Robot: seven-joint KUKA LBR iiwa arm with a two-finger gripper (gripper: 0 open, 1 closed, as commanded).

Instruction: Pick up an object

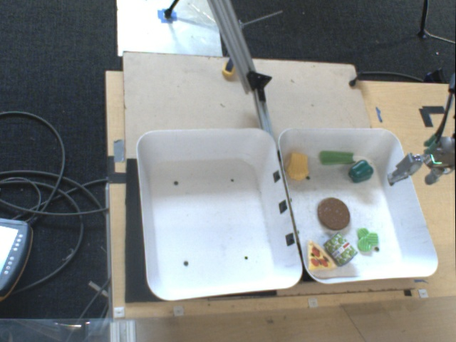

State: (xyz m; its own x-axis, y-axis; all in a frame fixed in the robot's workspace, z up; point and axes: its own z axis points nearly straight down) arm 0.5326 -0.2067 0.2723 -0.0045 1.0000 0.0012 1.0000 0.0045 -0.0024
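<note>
A two-finger gripper [415, 167] hangs over the right rim of the right-hand bin [399, 147], its grey fingers spread apart with nothing between them. The bin serves as the scene's anchor: inside it, near its upper left corner, sits a yellow block [297, 166]; along its upper wall lies a green bar [335, 158], with a teal object [360, 171] just beside the bar's right end and nearest the gripper. A round brown disc [333, 214] rests at the bin's middle. Toward its lower edge, a pizza-slice toy [319, 256] touches a small printed packet [341, 251], and a bright green leafy piece [368, 240] lies just right of the packet. The left-hand bin [153, 212] adjoins the right-hand bin's left wall. A slanting metal pole [239, 41] runs down to the seam between them.
</note>
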